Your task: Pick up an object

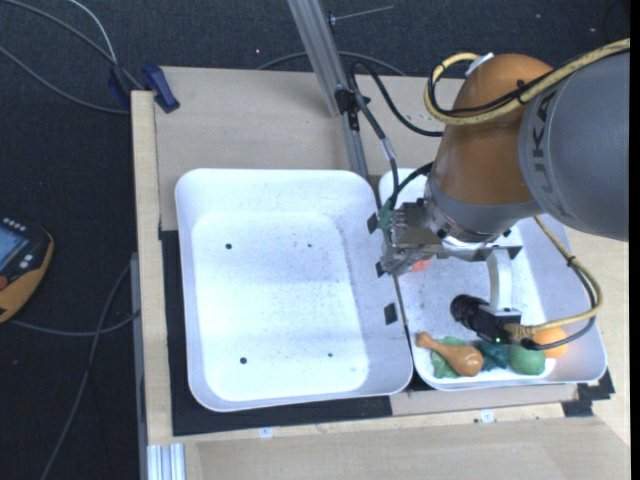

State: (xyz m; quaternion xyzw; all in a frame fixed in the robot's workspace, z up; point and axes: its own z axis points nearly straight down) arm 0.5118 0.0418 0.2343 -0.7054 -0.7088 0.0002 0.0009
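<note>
at the near end of the right bin (545,278) lie a brown drumstick-shaped toy (452,354), a green piece (528,360) and an orange one (552,340), bunched together; farther back the gripper (408,248) hangs over that bin's left wall, and i cannot tell whether it is wide or narrow

The grey arm (590,118) reaches in from the upper right, its orange wrist (490,138) bent downward and its hand (408,248) right of centre.

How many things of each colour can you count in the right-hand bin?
Tan drumstick: 1
Teal piece: 1
Light green piece: 1
Orange piece: 1
Total: 4 in view; the arm covers part of the right bin.
</note>
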